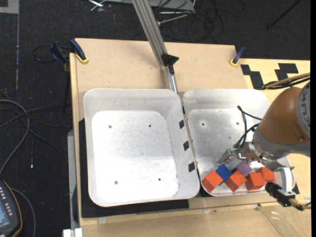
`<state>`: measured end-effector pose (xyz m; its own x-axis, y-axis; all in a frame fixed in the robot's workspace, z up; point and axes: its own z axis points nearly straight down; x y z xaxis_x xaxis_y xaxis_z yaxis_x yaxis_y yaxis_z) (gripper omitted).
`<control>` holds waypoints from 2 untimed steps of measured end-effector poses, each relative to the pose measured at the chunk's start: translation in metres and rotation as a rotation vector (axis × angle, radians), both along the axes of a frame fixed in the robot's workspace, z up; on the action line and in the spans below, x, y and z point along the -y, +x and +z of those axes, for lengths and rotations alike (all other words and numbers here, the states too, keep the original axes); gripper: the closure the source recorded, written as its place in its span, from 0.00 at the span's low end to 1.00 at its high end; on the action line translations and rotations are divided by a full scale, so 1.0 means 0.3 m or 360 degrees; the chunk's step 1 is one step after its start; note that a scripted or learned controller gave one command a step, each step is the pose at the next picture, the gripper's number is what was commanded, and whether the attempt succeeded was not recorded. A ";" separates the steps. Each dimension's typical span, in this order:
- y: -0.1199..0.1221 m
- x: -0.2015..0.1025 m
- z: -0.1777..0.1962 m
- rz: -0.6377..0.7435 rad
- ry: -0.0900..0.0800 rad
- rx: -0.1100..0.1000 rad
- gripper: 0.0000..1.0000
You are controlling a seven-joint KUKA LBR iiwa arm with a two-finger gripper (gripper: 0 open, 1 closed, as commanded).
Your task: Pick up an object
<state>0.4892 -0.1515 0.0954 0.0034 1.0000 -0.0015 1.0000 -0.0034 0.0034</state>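
**Desk:** What did the overhead camera catch at the bench?

**Arm:** My gripper (232,157) hung low over the right bin (217,113), near its front edge. I had reached in from the right, and the orange band (285,116) above my wrist covered that bin's right side. The metal fingers (226,157) pointed left, toward the middle of the bench. I could not tell from that angle whether they were spread or closed, and nothing showed between them.

**Desk:** And the objects?

**Arm:** A cluster of blocks lay just in front of my gripper, against the bin's front wall. A blue block (223,172) sat nearest, just below the fingertips. An orange block (213,180) lay to its front-left, the farthest left of the group. A second orange block (236,180) sat directly in front of my gripper, touching the blue one. A purple block (244,169) lay just to the right of the fingers, partly under my wrist. A third orange block (256,179) sat to the front-right, with a fourth (267,173) beside it, close under my wrist housing.

**Desk:** The rest of the scene?

**Arm:** The left bin (131,144) sat well to the left of my gripper, touching the right bin along a shared edge. Both rested on a tan bench (128,63). A metal pole (150,26) slanted away behind the bins, well beyond my gripper.
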 end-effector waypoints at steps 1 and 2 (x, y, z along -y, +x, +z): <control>0.002 0.162 0.075 -0.0002 -0.0004 0.0001 0.00; 0.012 0.195 0.008 0.0003 0.0004 0.0007 0.00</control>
<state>0.4926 -0.2100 0.0979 0.0012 1.0000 0.0012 1.0000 -0.0012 0.0079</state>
